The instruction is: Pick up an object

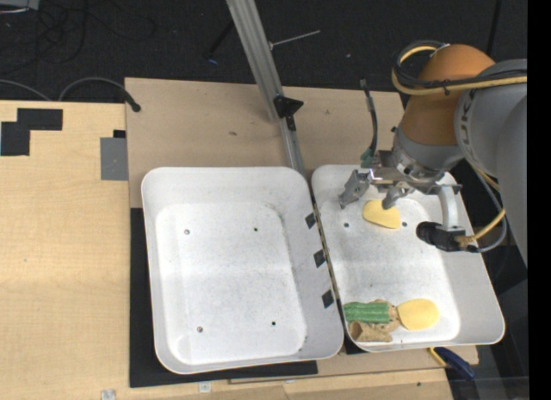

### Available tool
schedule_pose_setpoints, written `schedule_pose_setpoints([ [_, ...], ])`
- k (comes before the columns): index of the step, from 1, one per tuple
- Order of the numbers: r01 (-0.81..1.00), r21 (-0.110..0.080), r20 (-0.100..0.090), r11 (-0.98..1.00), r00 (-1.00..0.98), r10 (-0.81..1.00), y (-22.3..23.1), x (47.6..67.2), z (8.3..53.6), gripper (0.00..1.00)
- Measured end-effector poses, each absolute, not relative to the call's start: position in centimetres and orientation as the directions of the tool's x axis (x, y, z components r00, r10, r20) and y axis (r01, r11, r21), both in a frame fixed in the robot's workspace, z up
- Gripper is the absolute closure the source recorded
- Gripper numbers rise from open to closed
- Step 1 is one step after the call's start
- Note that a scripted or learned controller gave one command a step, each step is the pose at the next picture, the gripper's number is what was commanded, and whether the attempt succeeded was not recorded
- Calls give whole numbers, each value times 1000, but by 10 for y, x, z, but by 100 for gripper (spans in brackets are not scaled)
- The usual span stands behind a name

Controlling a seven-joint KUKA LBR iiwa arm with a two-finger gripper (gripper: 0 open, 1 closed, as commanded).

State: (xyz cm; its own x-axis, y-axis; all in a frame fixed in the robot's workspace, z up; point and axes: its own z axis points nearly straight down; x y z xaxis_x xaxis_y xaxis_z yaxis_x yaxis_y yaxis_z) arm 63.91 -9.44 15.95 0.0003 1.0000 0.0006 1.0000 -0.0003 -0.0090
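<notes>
My gripper (pixel 369 200) hangs over the far part of the right bin (pixel 469 299), with its two fingers spread open. A pale yellow, lemon-like piece (pixel 382 215) lies on the bin floor just beneath and slightly right of the fingertips. Nothing is held between the fingers. At the bin's near edge lie a green ridged object (pixel 366 311), a round yellow object (pixel 418 313) and a small tan object (pixel 373 331), bunched together.
The left bin (pixel 172 209) sits beside the right one, with black clips (pixel 319 257) along the shared wall. A slanted aluminium rail (pixel 258 63) runs down to the bins' far edge. The arm's grey and orange body (pixel 448 89) fills the right side.
</notes>
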Motion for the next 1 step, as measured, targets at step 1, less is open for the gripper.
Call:
schedule_pose_setpoints([
  [1, 1000, -10, 1, 0, 0, 1000, -97, 628, 104, 0],
])
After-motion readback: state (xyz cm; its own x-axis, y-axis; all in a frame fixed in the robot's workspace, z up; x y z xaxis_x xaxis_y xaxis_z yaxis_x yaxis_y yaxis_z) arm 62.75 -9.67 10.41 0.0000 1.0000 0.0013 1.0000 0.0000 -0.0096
